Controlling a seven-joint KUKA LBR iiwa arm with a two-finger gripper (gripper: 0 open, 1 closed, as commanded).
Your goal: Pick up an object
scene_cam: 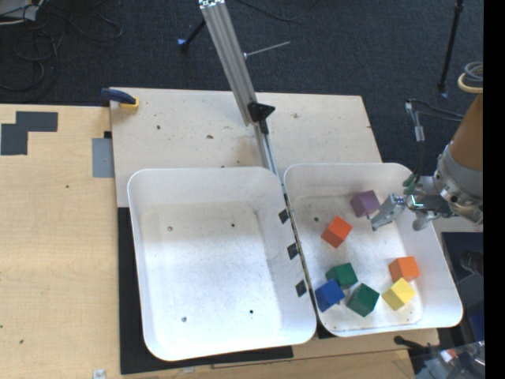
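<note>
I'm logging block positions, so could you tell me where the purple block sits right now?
The purple block lies in the right bin, near its far edge, just left of the gripper and up-right of the nearest orange block.

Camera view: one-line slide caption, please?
Gripper poised beside the purple block in the right bin, among six other coloured blocks.

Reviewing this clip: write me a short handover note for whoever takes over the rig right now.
Gripper: over the right bin, near its upper right, beside the purple block; nothing visible between its fingers.
Blocks, all in the right bin: purple at top, an orange block in the middle, another orange block to the right, two green blocks, a blue block and a yellow block along the near side.
Done: nothing lifted.
Left: grasp and lift one; purple looks nearest.
</note>
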